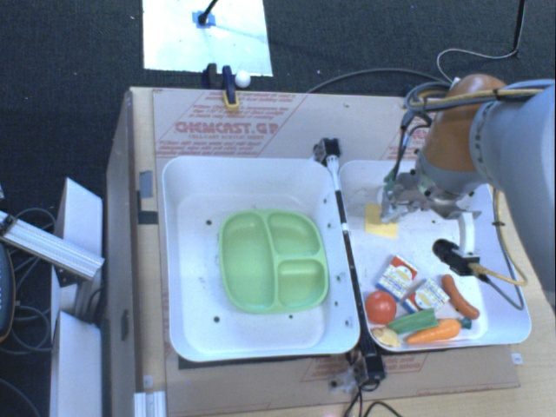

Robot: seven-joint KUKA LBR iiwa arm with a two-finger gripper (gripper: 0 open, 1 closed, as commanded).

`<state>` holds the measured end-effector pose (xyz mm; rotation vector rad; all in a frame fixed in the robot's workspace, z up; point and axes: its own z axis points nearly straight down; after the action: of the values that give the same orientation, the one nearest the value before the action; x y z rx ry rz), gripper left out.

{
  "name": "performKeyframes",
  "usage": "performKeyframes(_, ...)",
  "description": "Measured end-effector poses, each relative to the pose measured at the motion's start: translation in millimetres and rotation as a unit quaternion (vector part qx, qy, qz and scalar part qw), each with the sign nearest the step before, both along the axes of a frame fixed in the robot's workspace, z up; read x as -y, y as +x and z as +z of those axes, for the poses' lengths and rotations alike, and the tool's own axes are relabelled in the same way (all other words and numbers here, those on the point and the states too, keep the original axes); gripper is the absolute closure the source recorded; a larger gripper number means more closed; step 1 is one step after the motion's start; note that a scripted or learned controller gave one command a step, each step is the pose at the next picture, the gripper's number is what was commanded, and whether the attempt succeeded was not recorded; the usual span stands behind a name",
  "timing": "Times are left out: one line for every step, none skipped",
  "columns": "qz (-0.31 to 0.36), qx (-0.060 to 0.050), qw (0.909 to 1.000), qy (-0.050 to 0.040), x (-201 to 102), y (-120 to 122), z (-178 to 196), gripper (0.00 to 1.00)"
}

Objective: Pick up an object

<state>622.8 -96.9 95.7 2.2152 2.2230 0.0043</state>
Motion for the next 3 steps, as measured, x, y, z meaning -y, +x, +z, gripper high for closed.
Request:
performKeyframes(0.0,0.0,1.0,0.0,0.0,-0.1,-0.2,0.0)
performKeyframes(0.0,-0.001,1.0,0.0001,-0.1,25.1,-11.0,0.0)
performKeyframes(0.001,0.0,1.0,-0.0001,-3.7,46.7,-10.3,0.0)
